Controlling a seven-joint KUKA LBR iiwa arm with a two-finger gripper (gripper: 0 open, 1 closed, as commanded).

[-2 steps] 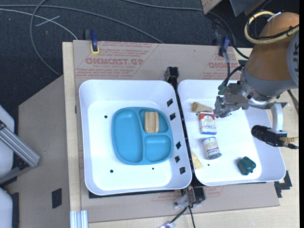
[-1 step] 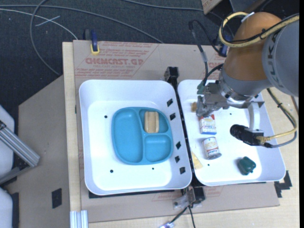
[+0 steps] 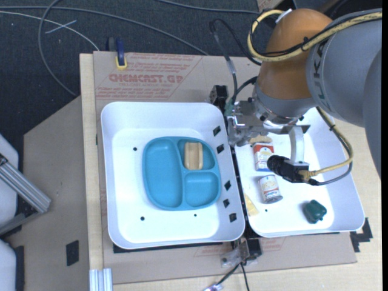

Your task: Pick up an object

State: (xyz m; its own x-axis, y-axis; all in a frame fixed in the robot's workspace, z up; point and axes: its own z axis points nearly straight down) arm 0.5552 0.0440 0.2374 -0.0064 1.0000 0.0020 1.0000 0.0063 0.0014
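The nearest candidate, a small red-and-white carton (image 3: 262,156), lies in the right bin (image 3: 339,223) just under the gripper (image 3: 267,139), with a small can (image 3: 270,188) just beside it at 6 o'clock and a dark green lump (image 3: 314,210) farther off at 4 o'clock. Whether the fingers are wide or narrow I cannot tell — the wrist hides them. The likely trouble is crowding: a descent slightly off could nudge carton into can, or pinch both. At 9 o'clock, in the left bin (image 3: 121,162), a blue divided tray (image 3: 163,180) carries a tan block (image 3: 193,156), well apart.

1 fixed camera above the bench (image 3: 151,71), angled down, both white bins (image 3: 121,162) within frame
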